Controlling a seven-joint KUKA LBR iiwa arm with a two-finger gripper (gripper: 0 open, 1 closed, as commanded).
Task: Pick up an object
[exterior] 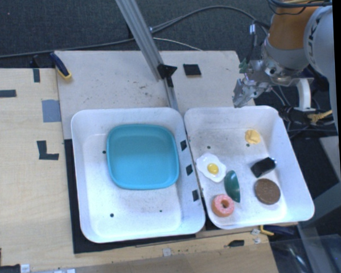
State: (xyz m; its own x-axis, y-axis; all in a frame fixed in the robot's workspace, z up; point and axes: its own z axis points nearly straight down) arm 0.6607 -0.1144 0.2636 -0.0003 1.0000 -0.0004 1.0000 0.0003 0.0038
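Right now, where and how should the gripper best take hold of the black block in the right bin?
Likely straight from above, closing across the black block's short sides at mid-length. It lies flat and slanted, so turn the gripper to match. The brown disc sits close below it, so keep clear of that side.

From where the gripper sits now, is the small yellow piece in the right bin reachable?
Probably yes: the gripper hovers over the right bin's far rim, and the yellow piece lies apart from other items, uncovered.
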